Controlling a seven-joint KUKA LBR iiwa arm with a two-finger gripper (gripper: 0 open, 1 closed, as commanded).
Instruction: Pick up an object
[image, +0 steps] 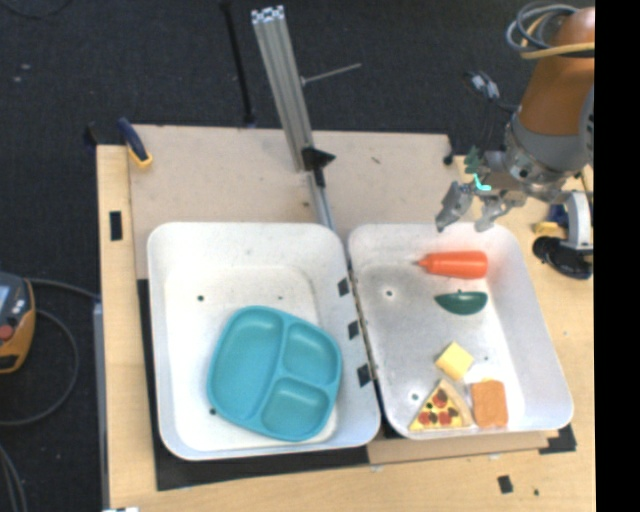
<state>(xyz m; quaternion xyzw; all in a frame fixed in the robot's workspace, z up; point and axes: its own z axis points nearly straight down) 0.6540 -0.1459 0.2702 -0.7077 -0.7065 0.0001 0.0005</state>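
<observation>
So far nothing is being carried: the gripper (473, 208) is hanging over the far edge of the right bin (540, 330) with its fingers (452, 208) spread apart and nothing showing between them, so the pick itself looks still to be done. Candidates are all lying in that bin: an orange bottle-shaped toy (455, 264) is resting on its side near the far wall, just below the gripper, with a dark green piece (461, 301) just beside it; nearer the front, a yellow block (454, 360), a pizza slice toy (443, 409) and an orange block (489, 404) are sitting close together, the last two touching or nearly so. Judging by position, the orange bottle-shaped toy is the likeliest target, though lowering, closing and lifting are all remaining. A teal divided tray (276, 372) is occupying the left bin (180, 260). Both bins are sitting on a pale wooden bench (220, 170) over dark mat, with an aluminium post (285, 90) rising behind them, dark carpet surrounding everything, and cables trailing at the left.
</observation>
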